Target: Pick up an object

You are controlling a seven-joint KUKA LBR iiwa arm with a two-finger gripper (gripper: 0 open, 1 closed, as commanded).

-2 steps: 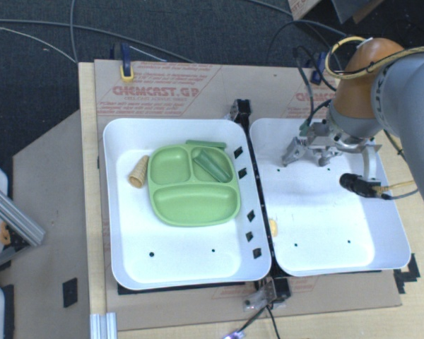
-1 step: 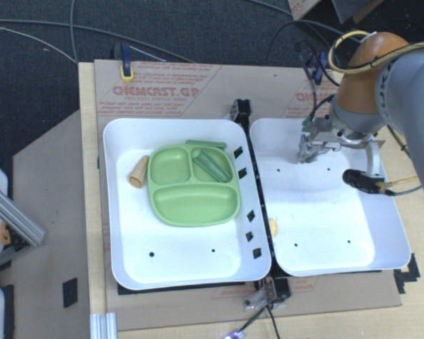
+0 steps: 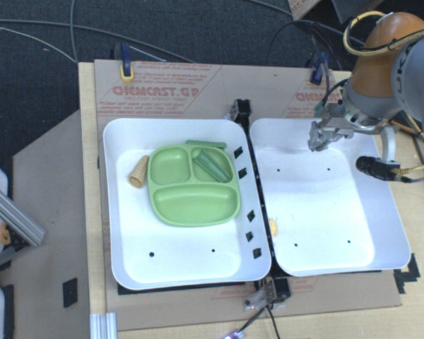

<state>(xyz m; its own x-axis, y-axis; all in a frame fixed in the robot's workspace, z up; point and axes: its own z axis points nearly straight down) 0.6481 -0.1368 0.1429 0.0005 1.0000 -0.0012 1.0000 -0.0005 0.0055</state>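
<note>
Over the far edge of the right bin (image 3: 381,224), the gripper (image 3: 318,142) hung low on its grey arm, and I could see nothing caught in it; how far it stood open I could not tell from that slant. Everything worth picking lay on the other side of that bin's inner wall: a green divided plate (image 3: 192,188) sat squarely in the left bin (image 3: 127,253), a dark green piece (image 3: 213,164) rested in its upper compartment, and a small tan cone (image 3: 138,171) lay just beside the plate's outer rim. By my reckoning, the pick had not yet begun.
</note>
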